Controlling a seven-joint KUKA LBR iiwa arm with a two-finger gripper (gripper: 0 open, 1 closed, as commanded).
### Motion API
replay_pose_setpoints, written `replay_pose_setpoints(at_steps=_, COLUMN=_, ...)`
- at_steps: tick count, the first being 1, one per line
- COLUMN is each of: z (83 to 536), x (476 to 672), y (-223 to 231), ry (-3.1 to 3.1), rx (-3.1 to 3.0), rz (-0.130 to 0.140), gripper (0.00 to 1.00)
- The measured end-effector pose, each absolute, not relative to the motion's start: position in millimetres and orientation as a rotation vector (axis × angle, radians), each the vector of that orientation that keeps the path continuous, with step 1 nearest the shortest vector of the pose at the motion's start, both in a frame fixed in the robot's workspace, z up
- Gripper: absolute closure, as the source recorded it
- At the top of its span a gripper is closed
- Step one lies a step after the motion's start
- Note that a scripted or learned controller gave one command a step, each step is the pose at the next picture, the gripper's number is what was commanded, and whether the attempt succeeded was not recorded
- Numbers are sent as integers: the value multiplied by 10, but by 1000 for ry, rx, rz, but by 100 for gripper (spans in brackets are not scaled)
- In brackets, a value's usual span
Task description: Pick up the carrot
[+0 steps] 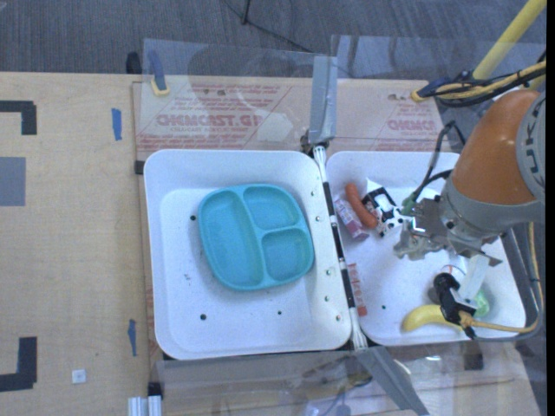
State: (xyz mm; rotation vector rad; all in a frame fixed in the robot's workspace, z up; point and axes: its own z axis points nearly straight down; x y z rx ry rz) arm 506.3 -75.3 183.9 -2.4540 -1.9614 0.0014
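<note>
Grey and orange, the arm [499, 167] hangs over the right bin [381, 319], its gripper [416, 237] too blurred to read, with the carrot [362, 204] just up-left, lying diagonally near the bin's upper left.

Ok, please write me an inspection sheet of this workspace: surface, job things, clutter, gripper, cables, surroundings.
Surface: wooden bench bearing left bin and right bin, side by side.
Job's things: carrot lies in the right bin near its left wall, not held.
Clutter: teal divided plate in the left bin; banana and a small wrapped packet in the right bin.
Gripper: gripper hangs over the right bin, right of the carrot; state unclear.
Cables: yellow and black cables above the arm; a black cable on the floor.
Surroundings: grey carpet, blue tape marks on the bench.
</note>
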Motion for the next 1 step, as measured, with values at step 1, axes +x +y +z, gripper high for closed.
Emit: replay_pose_setpoints(at_steps=1, z=1839, x=4789, y=-780, ry=-2220, rx=-2217, rz=3, gripper=100)
